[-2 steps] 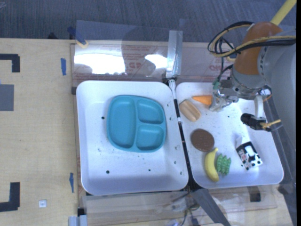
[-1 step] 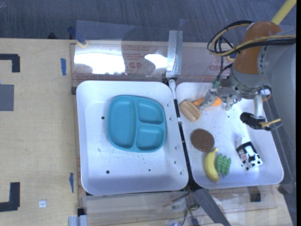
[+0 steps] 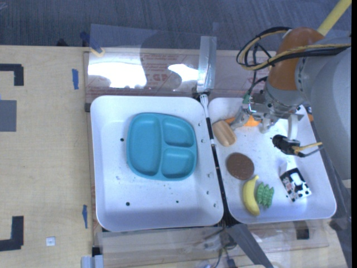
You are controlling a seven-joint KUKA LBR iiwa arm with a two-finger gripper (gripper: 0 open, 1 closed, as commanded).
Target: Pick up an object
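We are reading the surface from the left. The left bin point(image 3: 106, 205) is holding a blue divided plate point(image 3: 162, 147) that is lying flat and wide, and we are judging it a poor fit for a narrow grip.

Crossing into the right bin point(image 3: 318, 205), we are finding likelier candidates. A tan roll point(image 3: 223, 132) is lying tilted near the back left corner, with a brown disc point(image 3: 240, 165) just in front of it. Nearer the front, a yellow banana point(image 3: 250, 195) is touching a green knobbly piece point(image 3: 264, 195), and a black-and-white toy point(image 3: 294, 184) is sitting further right.

The pincer point(image 3: 257, 118) is hovering over the back of this bin, just right of the tan roll and beside a small orange piece point(image 3: 251, 122). We cannot tell whether it is open or closed, and we are seeing nothing held in it.

We are favouring the roll as the nearest target. Doing this well probably means centring over its middle, turning to span its short axis, staying clear of the bin wall, descending straight, then lifting slowly.
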